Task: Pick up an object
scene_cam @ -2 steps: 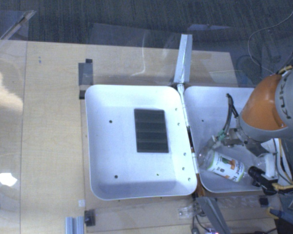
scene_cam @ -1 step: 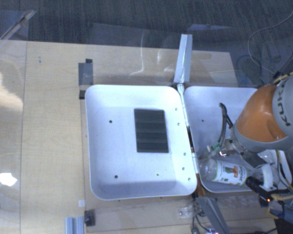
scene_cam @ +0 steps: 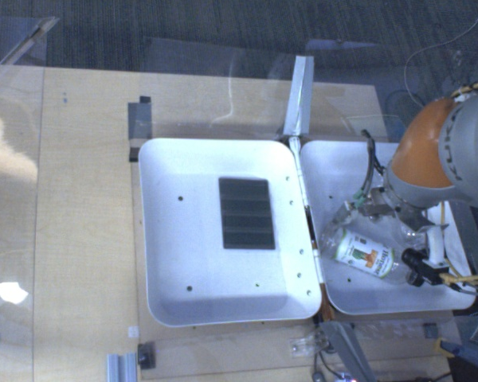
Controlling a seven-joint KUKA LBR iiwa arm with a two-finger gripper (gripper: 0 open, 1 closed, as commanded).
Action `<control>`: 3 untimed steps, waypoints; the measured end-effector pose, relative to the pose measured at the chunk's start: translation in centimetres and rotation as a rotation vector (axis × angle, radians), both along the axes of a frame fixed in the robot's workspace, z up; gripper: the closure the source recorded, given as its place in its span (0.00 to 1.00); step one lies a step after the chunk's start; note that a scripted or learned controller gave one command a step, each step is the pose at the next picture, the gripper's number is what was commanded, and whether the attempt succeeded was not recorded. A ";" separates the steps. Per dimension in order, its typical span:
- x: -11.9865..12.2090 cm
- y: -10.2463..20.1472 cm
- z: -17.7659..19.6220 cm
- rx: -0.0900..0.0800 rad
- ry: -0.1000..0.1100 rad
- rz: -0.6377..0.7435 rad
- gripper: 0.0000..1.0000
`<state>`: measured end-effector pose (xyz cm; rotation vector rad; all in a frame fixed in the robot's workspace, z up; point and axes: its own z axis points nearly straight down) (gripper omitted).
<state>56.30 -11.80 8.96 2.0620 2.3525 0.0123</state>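
**Tool low in the right bin, bottle lying just beside it**

Nearest to you, the pale wooden worktop (scene_cam: 72,253) runs along the front edge of both white bins. In the right bin (scene_cam: 382,305), in its near half, you have a small clear bottle (scene_cam: 365,255) on its side. Its white label carries orange and green print, and it lies at a slant across the bin floor.

Just beyond the bottle sits the tool (scene_cam: 365,205), down inside the same bin towards its middle. It is too tangled with the wrist hardware for you to tell whether it is open or closed, or whether it touches the bottle. Above it the grey arm (scene_cam: 462,146) comes in from the right, its orange band (scene_cam: 426,146) hanging over the bin's far right part.

In the left bin (scene_cam: 175,237), a dark ribbed rectangular pad (scene_cam: 246,212) lies flat near the centre, well apart from the bottle and the tool.

Farther back, a grey metal strip (scene_cam: 299,94) runs away from the gap between the two bins, and beyond the worktop's far edge lies dark carpet (scene_cam: 223,6)
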 end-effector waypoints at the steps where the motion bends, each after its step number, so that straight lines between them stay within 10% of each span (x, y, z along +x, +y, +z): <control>1: -5.8 1.5 0.1 -0.002 -0.004 0.135 0.00; 2: 3.7 1.9 0.0 0.000 0.001 0.124 0.00; 3: -4.8 -0.8 0.1 -0.003 0.002 0.176 0.00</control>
